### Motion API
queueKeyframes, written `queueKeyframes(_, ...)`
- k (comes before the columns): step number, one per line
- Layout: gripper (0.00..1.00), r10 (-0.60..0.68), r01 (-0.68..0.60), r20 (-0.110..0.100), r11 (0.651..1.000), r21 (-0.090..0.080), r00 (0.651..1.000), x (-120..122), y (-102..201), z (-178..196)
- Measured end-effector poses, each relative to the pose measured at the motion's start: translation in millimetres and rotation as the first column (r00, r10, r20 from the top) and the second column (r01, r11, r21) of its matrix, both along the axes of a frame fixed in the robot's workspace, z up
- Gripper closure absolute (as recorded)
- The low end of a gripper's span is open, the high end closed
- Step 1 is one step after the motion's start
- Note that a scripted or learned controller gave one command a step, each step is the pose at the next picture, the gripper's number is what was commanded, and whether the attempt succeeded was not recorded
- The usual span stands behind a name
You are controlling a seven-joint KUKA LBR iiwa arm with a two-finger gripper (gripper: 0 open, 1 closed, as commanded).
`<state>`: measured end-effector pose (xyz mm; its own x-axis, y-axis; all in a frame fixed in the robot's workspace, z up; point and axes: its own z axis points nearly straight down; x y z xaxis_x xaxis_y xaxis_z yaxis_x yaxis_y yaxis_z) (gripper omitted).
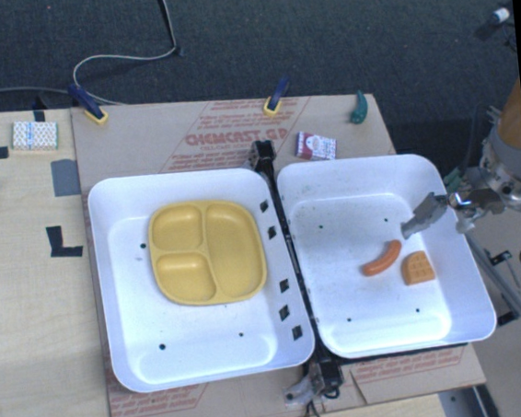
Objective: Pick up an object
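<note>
I see gripper over right bin, near its right wall, fingers pointing left-down. Open or shut: can't tell. Sausage lies on bin floor just below-left of tip, long axis diagonal. Waffle piece beside sausage.

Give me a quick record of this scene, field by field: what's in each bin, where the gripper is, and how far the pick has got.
left bin: yellow divided plate, lying flat
right bin: toy sausage and waffle piece, side by side, close together
gripper: over the right bin's right side, above and to the right of the toy sausage
gripper contents: nothing seen between the fingers
task progress: no object lifted yet; both items lie on the bin floor
</note>
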<state>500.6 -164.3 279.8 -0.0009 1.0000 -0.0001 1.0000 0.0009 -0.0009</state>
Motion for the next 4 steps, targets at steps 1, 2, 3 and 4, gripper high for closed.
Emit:
queueKeyframes(1, 0.0, -0.001, 0.001, -0.003, 1.0, 0.001, 1.0, 25, -15, -158)
queueKeyframes(2, 0.0, 0.001, -0.001, 0.005, 1.0, 0.0, 1.0, 90, 12, -193)
queueKeyframes(3, 1.0, 0.001, -0.001, 0.006, 1.0, -0.002, 1.0, 91, 11, -183)
queueKeyframes(4, 1.0, 0.0, 0.0, 0.001, 1.0, 0.0, 1.0, 33, 21, -84)
